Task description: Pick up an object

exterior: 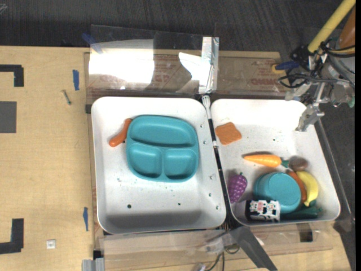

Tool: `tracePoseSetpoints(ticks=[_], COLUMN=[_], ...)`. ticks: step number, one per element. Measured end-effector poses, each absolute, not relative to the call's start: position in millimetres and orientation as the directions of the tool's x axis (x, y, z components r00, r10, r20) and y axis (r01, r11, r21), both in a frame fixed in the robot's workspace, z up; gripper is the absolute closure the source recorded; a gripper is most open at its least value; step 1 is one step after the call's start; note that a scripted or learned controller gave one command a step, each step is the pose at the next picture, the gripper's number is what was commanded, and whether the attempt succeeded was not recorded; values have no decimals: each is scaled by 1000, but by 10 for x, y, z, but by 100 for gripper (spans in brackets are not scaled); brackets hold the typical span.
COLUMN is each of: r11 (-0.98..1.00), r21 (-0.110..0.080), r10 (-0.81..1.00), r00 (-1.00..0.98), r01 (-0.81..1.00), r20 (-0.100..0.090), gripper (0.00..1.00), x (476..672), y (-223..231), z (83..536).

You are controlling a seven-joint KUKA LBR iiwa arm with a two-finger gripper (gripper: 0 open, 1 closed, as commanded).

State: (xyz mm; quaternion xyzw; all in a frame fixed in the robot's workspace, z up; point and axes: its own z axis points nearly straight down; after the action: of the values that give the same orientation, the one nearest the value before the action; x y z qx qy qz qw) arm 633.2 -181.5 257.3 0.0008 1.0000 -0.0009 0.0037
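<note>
Smooth matt teal plastic tray (162, 147), glossy white plastic bin (107, 196).

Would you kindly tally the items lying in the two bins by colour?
Teal: 2, divided plate, bowl
Orange: 3, carrot, flat piece, piece beside plate
Purple: 1, grapes
Yellow: 1, banana
Black-and-white: 1, carton
Total: 8

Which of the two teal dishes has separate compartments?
The teal tray in the left bin: it is divided into three compartments. The other, a round teal bowl in the right bin, is crowded by toy food.
</note>
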Motion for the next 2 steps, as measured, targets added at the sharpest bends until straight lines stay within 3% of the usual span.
tracePoseSetpoints(ticks=[1, 2], r11=[1000, 994], r21=[-3, 0], r10=[-28, 112], r00=[-1000, -994], r01=[-28, 112], r20=[-12, -8], gripper=[0, 0], x=[5907, 5460], y=[-1999, -2233], z=[985, 878])
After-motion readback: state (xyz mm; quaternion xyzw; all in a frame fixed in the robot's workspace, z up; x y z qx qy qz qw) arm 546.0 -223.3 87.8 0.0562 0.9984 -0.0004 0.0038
